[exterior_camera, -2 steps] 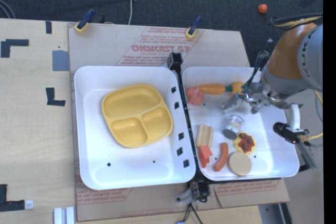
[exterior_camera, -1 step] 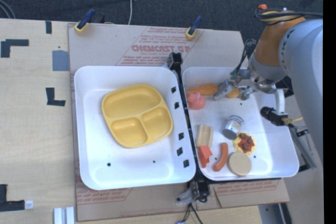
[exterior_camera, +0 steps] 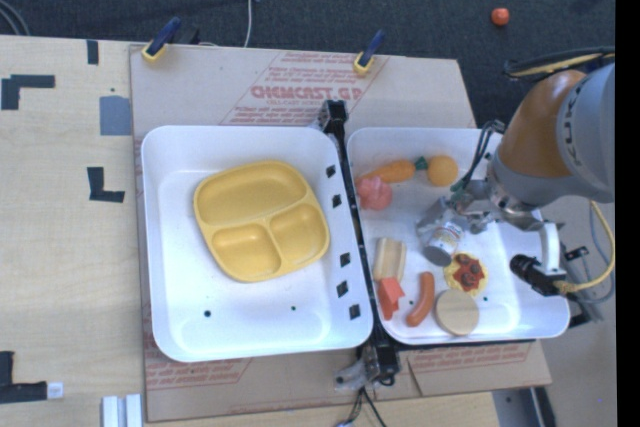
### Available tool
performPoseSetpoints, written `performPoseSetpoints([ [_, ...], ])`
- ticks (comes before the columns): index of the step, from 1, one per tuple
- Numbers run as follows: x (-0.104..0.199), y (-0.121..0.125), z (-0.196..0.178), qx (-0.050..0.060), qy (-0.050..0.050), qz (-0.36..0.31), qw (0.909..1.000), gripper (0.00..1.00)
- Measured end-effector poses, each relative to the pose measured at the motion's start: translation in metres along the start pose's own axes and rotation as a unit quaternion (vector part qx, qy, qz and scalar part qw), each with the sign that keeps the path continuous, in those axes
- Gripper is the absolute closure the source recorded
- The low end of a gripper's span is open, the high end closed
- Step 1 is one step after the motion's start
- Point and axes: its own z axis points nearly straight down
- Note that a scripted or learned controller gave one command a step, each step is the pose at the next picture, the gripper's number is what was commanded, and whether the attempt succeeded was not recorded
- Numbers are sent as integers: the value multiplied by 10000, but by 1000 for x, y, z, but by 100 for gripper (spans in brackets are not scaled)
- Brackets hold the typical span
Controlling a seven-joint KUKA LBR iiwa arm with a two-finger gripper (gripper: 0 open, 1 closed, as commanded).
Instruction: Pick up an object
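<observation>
Gripper (exterior_camera: pixel 441 233) sits low over the right bin (exterior_camera: pixel 520 320), among the toy food; whether it is released or clenched cannot be told from this angle. Pizza slice (exterior_camera: pixel 466 272) lies just beside it on the near side, with the round cracker (exterior_camera: pixel 458 313) and sausage (exterior_camera: pixel 422 299) a little further that way. Orange (exterior_camera: pixel 442 170), carrot (exterior_camera: pixel 397 171) and pink piece (exterior_camera: pixel 375 192) lie on the far side; yellow tray (exterior_camera: pixel 261 219) is well apart in the left bin (exterior_camera: pixel 165 315).

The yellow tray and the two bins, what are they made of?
The yellow tray looks like moulded plastic, matte: one even colour, rounded compartments. The two white bins look like thin glossy plastic with soft rolled rims, though I can't be sure.
</observation>
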Motion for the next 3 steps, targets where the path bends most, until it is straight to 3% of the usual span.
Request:
performPoseSetpoints([
  [1,54,90,2,1,9,-44,10000,0],
  [2,85,100,-25,26,-7,-19,10000,0],
  [3,86,96,5,119,9,-11,9999,0],
])
